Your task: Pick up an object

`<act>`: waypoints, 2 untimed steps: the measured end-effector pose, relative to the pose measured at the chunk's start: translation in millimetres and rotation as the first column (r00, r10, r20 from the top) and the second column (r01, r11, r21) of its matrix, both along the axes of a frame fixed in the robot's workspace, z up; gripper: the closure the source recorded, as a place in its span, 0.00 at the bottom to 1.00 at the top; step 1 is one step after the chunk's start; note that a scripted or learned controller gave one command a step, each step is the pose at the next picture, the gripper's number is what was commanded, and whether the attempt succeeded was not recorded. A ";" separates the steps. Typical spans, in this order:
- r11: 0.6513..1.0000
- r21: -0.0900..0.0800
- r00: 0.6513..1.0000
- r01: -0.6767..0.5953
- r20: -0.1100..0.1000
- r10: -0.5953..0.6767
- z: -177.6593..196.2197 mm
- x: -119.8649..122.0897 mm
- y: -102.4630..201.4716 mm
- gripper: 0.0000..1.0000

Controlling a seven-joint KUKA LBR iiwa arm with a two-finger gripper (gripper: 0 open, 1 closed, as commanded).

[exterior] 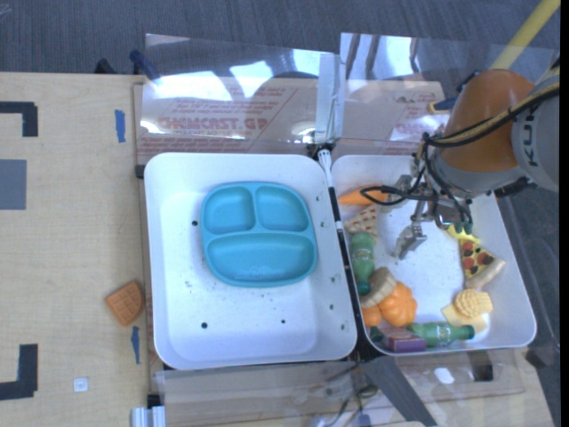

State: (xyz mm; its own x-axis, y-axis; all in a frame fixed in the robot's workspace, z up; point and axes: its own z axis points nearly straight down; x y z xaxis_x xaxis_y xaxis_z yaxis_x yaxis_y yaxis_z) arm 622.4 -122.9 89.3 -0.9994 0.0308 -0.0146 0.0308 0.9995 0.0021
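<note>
While the arm [498, 123] hangs over the right bin [516, 323], I see the fingers [411, 238] spread open with nothing between them, above bare bin floor. Taking those fingers as my landmark, no object sits directly under them. The carrot [363, 197] lies up and to their left, its long axis running roughly across the bin. The green bottle [363, 261] lies just to their left along the bin's wall, long axis running down the wall. Below and left of the fingers sit the orange pumpkin [399, 305] and a tan piece [381, 283], touching each other. The pizza slice [477, 263] lies to their right, and the yellow waffle [470, 305] below and right. I judge the pumpkin the likeliest pick: near, rounded, reachable from above, though the crowding beside it could foul one finger. The left bin [169, 327] holds a blue tray [259, 232], and a cracker [125, 302] lies on the surface [62, 238] beyond it.
</note>
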 end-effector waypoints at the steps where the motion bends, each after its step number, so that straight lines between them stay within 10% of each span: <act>1: 0.996 -0.001 0.996 0.092 -0.002 -0.092 1.1 -66.1 10.7 0.00; 2: 0.983 -0.002 0.983 0.182 -0.011 -0.182 1.6 7.5 30.6 0.00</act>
